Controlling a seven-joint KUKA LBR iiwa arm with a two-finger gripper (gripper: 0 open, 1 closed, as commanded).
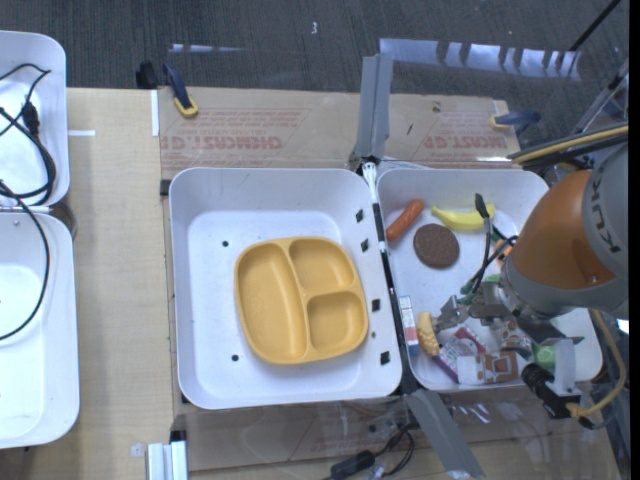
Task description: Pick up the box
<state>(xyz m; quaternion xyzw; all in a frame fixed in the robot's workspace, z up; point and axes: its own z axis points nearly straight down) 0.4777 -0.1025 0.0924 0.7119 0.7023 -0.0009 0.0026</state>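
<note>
Toys are lying in the right bin (pixel 535 183) around a round brown cookie (pixel 436 246). A banana (pixel 458 216) is sitting just above the cookie, and an orange sausage (pixel 404 220) is lying up and to its left. The box (pixel 480 356), white with red on it, is lying well below the cookie, near the bin's front wall, with a corn cob (pixel 428 333) just to its left. The arm (pixel 570 243) is reaching in to the right of the cookie. The gripper (pixel 465 308) is hanging below the cookie, just above the box. I cannot tell if it is open or closed.
</note>
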